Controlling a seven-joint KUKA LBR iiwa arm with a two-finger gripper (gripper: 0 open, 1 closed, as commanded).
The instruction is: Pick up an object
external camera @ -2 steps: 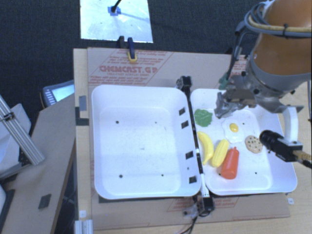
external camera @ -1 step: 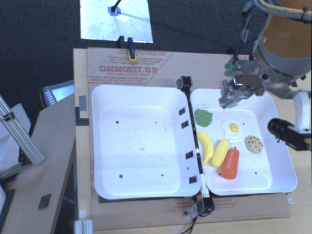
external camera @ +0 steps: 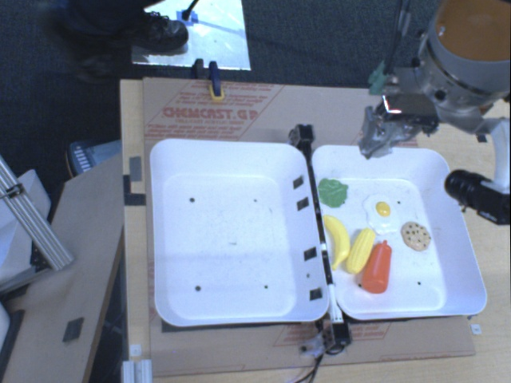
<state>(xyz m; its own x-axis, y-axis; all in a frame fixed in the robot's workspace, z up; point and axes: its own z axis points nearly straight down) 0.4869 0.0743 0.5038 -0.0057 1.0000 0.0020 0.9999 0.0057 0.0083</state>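
The right bin holds a green leafy piece, a fried egg, a cookie, a banana, a yellow corn cob and a red bottle. My gripper hangs over the back edge of the right bin, up and to the right of the green piece and apart from every object. Nothing shows between its fingers.
The left bin lies beside the right one, with a black clip strip along the seam. A black camera mount juts in at the right bin's right rim. A yellow clamp sits at the cardboard's back edge.
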